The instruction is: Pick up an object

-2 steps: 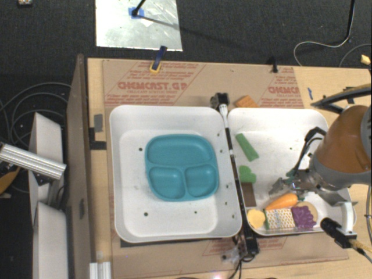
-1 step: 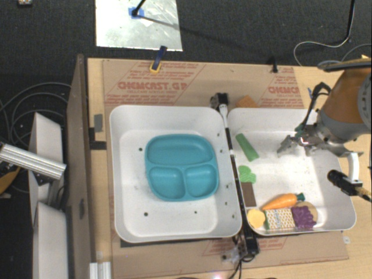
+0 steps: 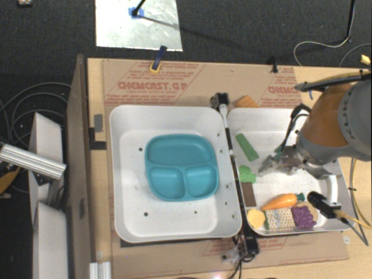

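While the arm (image 3: pixel 334 121) reached in from the right, its end effector (image 3: pixel 278 163) hung low over open white floor in the middle of the right bin (image 3: pixel 264 118); its opening could not be told. A green block (image 3: pixel 246 146) lay near the dividing edge, long axis slanting up-left. A carrot (image 3: pixel 281 201) lay along the near edge, leafy end pointing right.
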Robot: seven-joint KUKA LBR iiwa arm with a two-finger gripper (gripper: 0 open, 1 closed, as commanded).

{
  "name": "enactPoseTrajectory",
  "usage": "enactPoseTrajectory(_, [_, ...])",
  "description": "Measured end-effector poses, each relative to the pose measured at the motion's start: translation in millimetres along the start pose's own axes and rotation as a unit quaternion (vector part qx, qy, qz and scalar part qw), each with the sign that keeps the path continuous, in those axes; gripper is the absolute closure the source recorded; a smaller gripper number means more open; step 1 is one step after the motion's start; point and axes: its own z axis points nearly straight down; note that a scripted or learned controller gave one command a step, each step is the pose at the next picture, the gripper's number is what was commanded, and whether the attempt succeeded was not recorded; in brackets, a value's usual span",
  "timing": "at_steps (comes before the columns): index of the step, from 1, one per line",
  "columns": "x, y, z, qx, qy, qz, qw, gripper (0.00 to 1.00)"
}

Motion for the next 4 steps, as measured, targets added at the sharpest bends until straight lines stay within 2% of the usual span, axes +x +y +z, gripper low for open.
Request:
enactPoseTrajectory(1, [-52, 99, -4, -0.007, -0.004, -0.001, 1.0, 0.0])
enactPoseTrajectory(2, [-45, -43, -1, 0.003, 0.001, 0.004, 1.0, 0.0])
enactPoseTrajectory(3, [-21, 83, -3, -0.007, -0.002, -0.003, 1.0, 0.0])
enactPoseTrajectory(4, [32, 0, 0, 0.002, 0.001, 0.001, 1.0, 0.0])
